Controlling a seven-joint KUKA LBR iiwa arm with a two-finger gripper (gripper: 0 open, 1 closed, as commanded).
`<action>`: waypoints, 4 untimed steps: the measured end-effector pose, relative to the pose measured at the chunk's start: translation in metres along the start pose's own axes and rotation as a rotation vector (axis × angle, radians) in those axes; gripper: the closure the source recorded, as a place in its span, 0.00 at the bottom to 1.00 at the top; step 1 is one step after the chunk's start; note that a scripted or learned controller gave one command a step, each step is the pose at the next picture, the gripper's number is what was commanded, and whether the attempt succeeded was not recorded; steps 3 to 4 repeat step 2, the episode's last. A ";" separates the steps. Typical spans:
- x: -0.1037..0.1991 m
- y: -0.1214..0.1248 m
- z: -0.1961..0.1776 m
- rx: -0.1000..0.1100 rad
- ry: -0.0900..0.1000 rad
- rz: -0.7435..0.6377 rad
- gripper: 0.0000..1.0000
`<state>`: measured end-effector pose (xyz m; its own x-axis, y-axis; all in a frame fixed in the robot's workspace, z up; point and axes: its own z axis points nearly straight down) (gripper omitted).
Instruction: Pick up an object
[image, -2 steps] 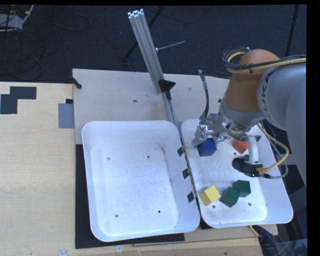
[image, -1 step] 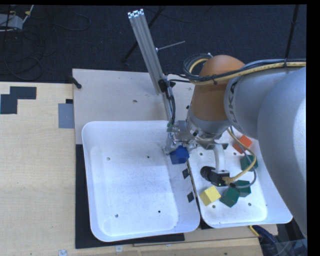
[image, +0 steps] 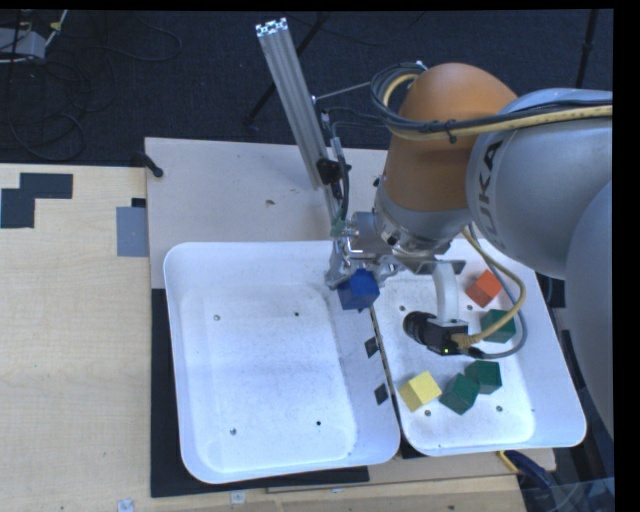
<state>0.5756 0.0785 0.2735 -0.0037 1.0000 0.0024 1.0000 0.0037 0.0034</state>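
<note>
My gripper (image: 357, 278) hangs over the ridge between the two bins, below the orange band of the arm. A blue block (image: 357, 290) sits between its fingers, lifted off the bin floor. In the right bin (image: 560, 420) lie a yellow block (image: 420, 390), two dark green blocks (image: 472, 386), another green block (image: 498, 324) and an orange block (image: 485, 287) near the far right side.
The left bin (image: 200, 440) lies to the left of the gripper. A slanted aluminium bar (image: 300, 110) rises behind the bins. A black cable loop (image: 430, 333) of the arm hangs over the right bin. The arm's grey body covers the upper right.
</note>
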 end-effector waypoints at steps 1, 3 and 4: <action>-0.074 0.007 0.029 0.011 -0.006 0.011 1.00; -0.017 -0.059 0.042 0.014 0.000 -0.001 1.00; -0.017 -0.059 0.042 0.014 0.000 -0.001 1.00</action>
